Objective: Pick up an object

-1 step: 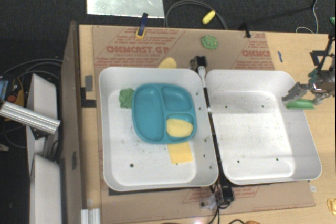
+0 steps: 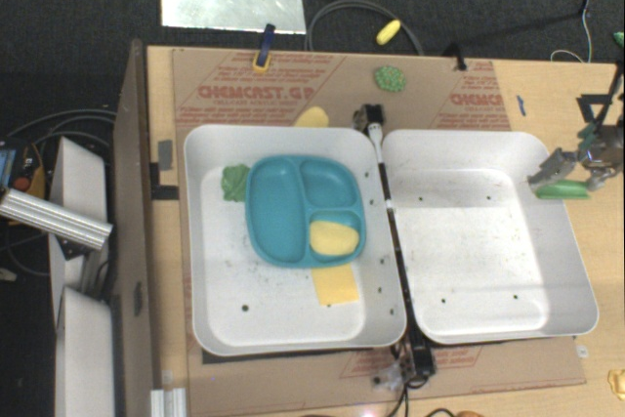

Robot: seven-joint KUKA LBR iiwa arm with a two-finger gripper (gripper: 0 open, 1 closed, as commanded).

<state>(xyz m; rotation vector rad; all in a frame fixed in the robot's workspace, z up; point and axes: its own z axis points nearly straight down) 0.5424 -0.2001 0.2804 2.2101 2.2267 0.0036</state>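
Note:
My gripper (image 2: pixel 557 173) hangs at the far right, over the right rim of the right bin (image 2: pixel 469 239). A small green elongated object (image 2: pixel 564 191) lies right beneath it, touching or nearly touching it; whether it is gripped is unclear. In the left bin (image 2: pixel 210 239) sits a blue divided plate (image 2: pixel 283 210) with a yellow rounded piece (image 2: pixel 334 236) in its lower right compartment. A green leafy piece (image 2: pixel 235 181) rests against the plate's left edge. A flat yellow square (image 2: pixel 337 286) lies just in front of the plate.
Behind the bins, on the cardboard sheet, lie a yellow lump (image 2: pixel 312 118) and a round green item (image 2: pixel 391 78). A black bracket (image 2: pixel 369 120) stands at the seam between the bins. Cables and a yellow plug (image 2: pixel 389 32) run behind the bench.

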